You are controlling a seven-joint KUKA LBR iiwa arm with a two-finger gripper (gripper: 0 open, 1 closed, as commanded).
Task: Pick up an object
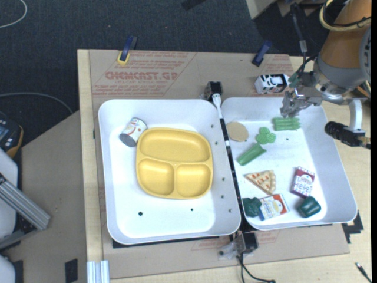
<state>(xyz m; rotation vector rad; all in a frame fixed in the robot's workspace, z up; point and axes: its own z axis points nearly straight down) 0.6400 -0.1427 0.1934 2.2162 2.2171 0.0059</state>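
Dark green toy (308, 206) far from hand (290, 110), ridged green pc (286, 123) just below it

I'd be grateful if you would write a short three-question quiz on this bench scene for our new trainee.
1. True or false: the yellow divided tray lies in the right bin.
2. Which thing is nearest the gripper? A) pizza slice B) light green ridged piece C) small can
3. Fill in: the tan round disc lies near the right bin's ____ edge, next to the divide between the bins.

Key: 1. False, it lies in the left bin. 2. B. 3. Left.
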